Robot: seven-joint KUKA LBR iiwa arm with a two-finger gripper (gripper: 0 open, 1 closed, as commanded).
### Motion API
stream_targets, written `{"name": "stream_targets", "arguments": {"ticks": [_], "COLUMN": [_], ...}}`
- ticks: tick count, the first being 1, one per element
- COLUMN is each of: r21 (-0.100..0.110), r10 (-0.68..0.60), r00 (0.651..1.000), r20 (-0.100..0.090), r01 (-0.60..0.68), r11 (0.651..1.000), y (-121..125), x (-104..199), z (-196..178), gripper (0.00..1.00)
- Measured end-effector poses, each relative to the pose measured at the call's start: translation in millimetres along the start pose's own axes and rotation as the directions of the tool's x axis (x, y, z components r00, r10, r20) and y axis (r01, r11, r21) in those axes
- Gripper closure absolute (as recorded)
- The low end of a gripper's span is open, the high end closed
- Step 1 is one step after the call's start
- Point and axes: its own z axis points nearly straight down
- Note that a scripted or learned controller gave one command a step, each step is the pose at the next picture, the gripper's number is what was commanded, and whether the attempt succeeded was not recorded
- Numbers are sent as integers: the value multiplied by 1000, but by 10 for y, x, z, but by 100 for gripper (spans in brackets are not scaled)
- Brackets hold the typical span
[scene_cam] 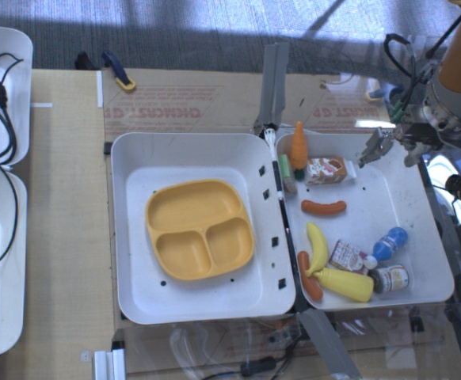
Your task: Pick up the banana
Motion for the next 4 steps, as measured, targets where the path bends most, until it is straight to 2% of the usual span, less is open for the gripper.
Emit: {"name": "stream_targets", "arguments": {"ticks": [1, 2, 3, 4], "r21": [1, -6, -2, -4], "r10": [88, 303, -113, -426], "r00": [996, 953, 994, 905], "r20": [0, 0, 0, 2], "r01": [-88, -303, 113, 426], "r11": [996, 953, 994, 905], "y": [-421, -882, -994, -988], "x": [87, 254, 220, 133], "z": [1720, 1933, 1946, 1941], "gripper": [0, 0, 0, 0]}}
